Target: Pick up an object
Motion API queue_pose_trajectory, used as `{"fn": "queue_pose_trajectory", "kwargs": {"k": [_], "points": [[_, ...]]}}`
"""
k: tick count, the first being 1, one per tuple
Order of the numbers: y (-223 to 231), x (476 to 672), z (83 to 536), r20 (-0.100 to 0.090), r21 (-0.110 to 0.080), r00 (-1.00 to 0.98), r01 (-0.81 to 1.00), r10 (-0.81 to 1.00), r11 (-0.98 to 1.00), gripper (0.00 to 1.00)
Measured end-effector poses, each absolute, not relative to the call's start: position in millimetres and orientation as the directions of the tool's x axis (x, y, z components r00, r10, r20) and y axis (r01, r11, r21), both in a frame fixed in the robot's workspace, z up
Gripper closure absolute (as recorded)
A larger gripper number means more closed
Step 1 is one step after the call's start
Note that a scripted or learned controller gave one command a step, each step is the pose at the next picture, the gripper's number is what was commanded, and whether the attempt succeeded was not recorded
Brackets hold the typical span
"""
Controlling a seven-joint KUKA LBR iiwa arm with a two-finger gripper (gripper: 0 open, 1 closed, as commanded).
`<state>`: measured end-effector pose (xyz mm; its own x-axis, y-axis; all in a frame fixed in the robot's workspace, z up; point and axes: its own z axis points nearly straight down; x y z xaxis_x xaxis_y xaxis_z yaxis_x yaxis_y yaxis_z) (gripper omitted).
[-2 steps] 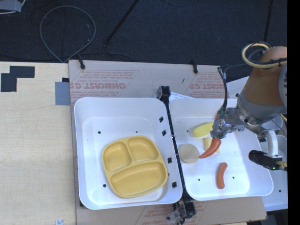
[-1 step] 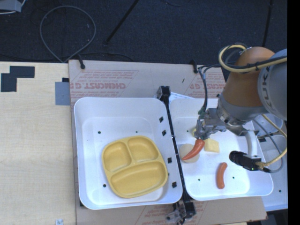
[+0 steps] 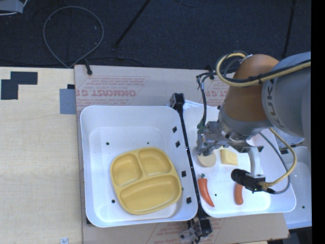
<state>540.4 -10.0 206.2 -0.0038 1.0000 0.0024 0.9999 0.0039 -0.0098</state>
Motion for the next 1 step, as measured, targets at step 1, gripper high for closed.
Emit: {"fn": "queue_pose_trajectory", "kwargs": {"k": [1], "points": [[45.3,546.5,217.9,0.002,-0.008,-0.006,1.000,1.000,0.006,1.00]]}}
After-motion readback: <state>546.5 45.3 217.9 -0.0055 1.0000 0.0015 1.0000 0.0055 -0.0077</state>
